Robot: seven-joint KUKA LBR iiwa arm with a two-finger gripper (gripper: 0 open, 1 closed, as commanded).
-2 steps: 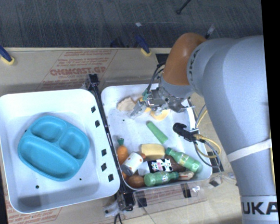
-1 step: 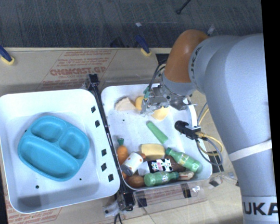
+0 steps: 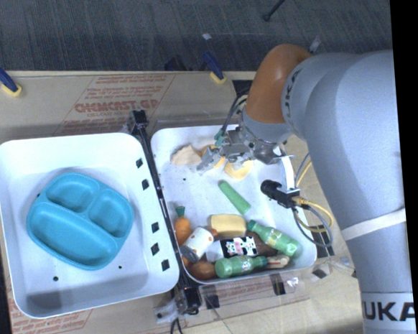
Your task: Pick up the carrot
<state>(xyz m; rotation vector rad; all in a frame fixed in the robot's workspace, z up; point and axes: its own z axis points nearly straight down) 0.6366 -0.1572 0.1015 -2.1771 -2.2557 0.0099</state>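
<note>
A grey robot arm reaches from the right over two white bins on a table (image 3: 82,108). Its pincer (image 3: 219,153) hangs low at the far end of the right bin (image 3: 196,192), above pale food pieces; whether it is released or clenched cannot be told. The carrot (image 3: 182,228) lies well apart from it, against the bin's left wall, beside a pile of bottles and toy food crowding the near end. The left bin (image 3: 12,228) holds a blue divided plate (image 3: 80,220).
</note>
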